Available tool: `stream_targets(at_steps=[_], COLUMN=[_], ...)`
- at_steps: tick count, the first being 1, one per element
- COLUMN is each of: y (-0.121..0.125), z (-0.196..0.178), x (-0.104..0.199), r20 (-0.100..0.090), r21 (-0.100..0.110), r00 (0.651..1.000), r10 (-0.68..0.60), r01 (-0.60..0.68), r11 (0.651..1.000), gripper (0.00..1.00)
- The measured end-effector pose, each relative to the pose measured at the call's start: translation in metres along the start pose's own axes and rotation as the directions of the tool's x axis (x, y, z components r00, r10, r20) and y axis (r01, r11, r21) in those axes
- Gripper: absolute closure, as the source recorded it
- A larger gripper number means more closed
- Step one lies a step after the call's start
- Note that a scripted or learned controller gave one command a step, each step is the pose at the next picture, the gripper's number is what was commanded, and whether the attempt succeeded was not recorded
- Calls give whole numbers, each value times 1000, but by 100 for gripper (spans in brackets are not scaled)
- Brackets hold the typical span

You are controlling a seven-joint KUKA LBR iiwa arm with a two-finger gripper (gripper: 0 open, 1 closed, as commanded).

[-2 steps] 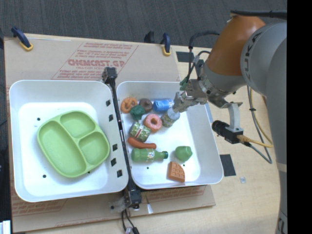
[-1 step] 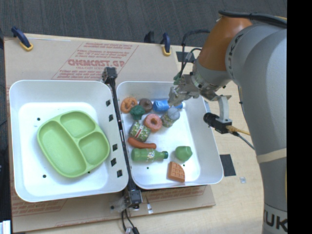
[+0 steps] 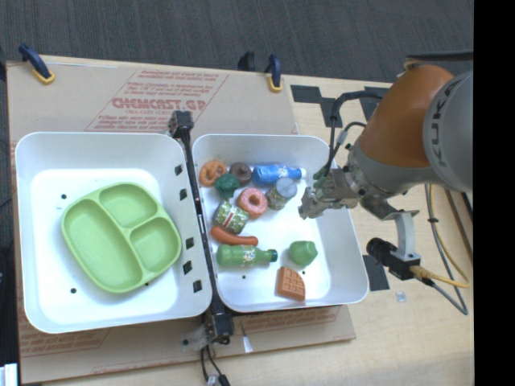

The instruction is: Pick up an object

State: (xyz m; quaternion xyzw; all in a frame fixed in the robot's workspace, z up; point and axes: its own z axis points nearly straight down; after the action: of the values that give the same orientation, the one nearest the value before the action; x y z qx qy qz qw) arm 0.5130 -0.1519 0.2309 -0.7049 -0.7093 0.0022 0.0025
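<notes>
Camera view looks down at a slant on a pale wooden bench [image 3: 402,336] under a sheet of printed cardboard [image 3: 161,99], which is held at its far edge by blue clamps [image 3: 273,69]. Nearest, at 6 o'clock in the right bin [image 3: 342,284], lies a waffle [image 3: 290,284], with a green pepper [image 3: 302,252] and a green bottle [image 3: 244,256] just beyond it. Farther in come a sausage [image 3: 233,236], a small can [image 3: 230,215] and a pink donut [image 3: 253,201]. At 12 o'clock sit a pretzel [image 3: 212,171], a brown donut [image 3: 241,170] and a blue bottle [image 3: 276,172]. The left bin [image 3: 32,280] holds a green divided plate [image 3: 121,236]. At 3 o'clock the gripper [image 3: 312,207] hangs over the right bin's right side, nothing visibly between its fingers; whether they are spread or closed I cannot tell. Beyond the bench at 12 o'clock runs dark grey carpet [image 3: 201,10].
</notes>
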Motion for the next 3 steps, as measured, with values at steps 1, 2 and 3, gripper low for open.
stream_targets(at_steps=[1, 2, 3], y=[84, 84, 92], z=[-8, -8, 97], x=[-59, -59, -61], r20=[0, -1, 4], r21=[-1, -1, -19], r00=[1000, 1000, 1000], r10=[0, 0, 1], r01=[0, 0, -1], r11=[1000, 1000, 1000], gripper=[100, 0, 0])
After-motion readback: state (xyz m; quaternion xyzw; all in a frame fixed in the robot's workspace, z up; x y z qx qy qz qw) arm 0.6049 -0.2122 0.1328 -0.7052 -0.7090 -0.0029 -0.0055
